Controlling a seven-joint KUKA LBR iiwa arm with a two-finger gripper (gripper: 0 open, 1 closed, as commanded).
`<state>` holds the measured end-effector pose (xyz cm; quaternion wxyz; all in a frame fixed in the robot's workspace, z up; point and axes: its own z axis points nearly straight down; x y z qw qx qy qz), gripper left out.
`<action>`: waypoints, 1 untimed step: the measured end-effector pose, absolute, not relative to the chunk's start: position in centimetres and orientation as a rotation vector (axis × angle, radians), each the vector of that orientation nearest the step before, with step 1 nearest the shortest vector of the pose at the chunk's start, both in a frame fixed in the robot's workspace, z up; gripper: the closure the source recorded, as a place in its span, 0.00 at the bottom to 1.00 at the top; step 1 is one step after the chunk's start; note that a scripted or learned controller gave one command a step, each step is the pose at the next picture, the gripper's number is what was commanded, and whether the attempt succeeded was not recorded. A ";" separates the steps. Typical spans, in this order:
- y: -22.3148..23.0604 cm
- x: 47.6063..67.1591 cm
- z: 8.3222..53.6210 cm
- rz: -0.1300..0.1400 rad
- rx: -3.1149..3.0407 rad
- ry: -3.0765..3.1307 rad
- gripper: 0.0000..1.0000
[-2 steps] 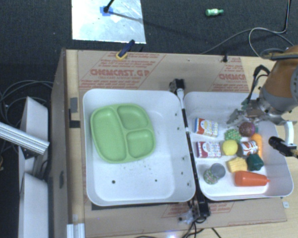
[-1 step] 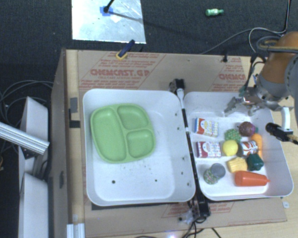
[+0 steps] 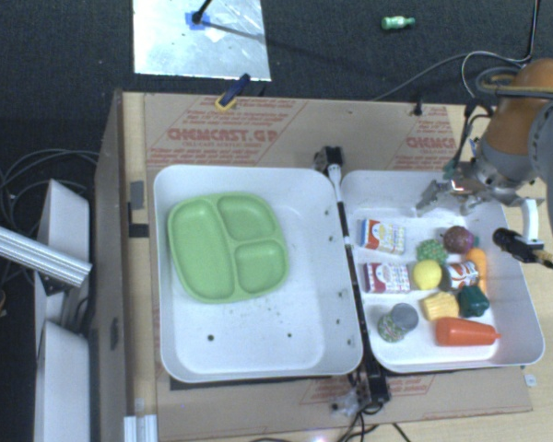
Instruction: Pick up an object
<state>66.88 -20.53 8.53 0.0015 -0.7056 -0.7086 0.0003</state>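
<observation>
1. Your arm (image 3: 525,118) reaches in from the right, its orange band high at the right edge.
2. The gripper (image 3: 453,191) sits over the far part of the right bin (image 3: 535,339), above bare white floor. The jaws look spread apart, with nothing between them.
3. Candidate objects lie nearer you in that bin, apart from the gripper: a small carton (image 3: 382,236) and a second carton (image 3: 378,276) just below it, a yellow ball (image 3: 428,274), a green bumpy piece (image 3: 432,250), a dark purple round piece (image 3: 459,239), an orange carrot-like piece (image 3: 464,332), a yellow block (image 3: 440,306) and a grey round piece (image 3: 403,318).
4. The left bin (image 3: 194,357) holds a green divided tray (image 3: 227,247), lying flat.
5. Both bins rest side by side on the counter (image 3: 286,132), touching along the middle seam.
6. A small green bottle (image 3: 397,23) lies on the dark floor beyond the counter.
</observation>
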 end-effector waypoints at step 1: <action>-20.7 64.3 8.5 -0.001 -2.221 -2.226 0.00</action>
